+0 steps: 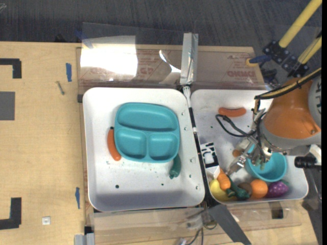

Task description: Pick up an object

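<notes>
My gripper point(251, 158) hangs low in the right bin point(204, 111), below the orange band of the arm point(290, 117). It is at the left rim of a small teal bowl point(272, 168). Along the bin's front edge lie a yellow fruit point(216, 189), an orange piece point(224, 179), a dark green piece point(239, 192), an orange ball point(259, 188) and purple grapes point(278, 189). An orange sausage point(232, 112) lies near the bin's back wall. The arm hides part of the bowl.
The left bin point(97, 137) holds a teal divided plate point(147, 131), an orange carrot-like piece point(112, 144) at its left and a green piece point(175, 168) at its right front. Black cables point(230, 126) loop over the right bin. A clear divider point(188, 60) stands behind the bins.
</notes>
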You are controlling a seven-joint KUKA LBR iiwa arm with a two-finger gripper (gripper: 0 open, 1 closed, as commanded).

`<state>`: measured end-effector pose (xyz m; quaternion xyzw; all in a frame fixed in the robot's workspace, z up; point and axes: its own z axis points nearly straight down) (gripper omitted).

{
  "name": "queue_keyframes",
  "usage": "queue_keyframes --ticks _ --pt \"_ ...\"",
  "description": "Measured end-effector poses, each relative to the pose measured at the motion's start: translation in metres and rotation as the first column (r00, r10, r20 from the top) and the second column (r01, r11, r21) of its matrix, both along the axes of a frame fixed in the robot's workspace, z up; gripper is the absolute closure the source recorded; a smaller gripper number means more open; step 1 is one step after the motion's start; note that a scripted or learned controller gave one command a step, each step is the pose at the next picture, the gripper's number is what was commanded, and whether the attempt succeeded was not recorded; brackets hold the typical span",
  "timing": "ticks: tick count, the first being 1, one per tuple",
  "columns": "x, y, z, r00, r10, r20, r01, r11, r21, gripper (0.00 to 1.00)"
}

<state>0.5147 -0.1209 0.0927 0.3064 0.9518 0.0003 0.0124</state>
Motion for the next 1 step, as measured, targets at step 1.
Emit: queue_keyframes --ticks 1 --pt "0.0096 -0.0459 0.0280 0.980 -0.196 -0.006 0.197 0.980 0.009 0.00"
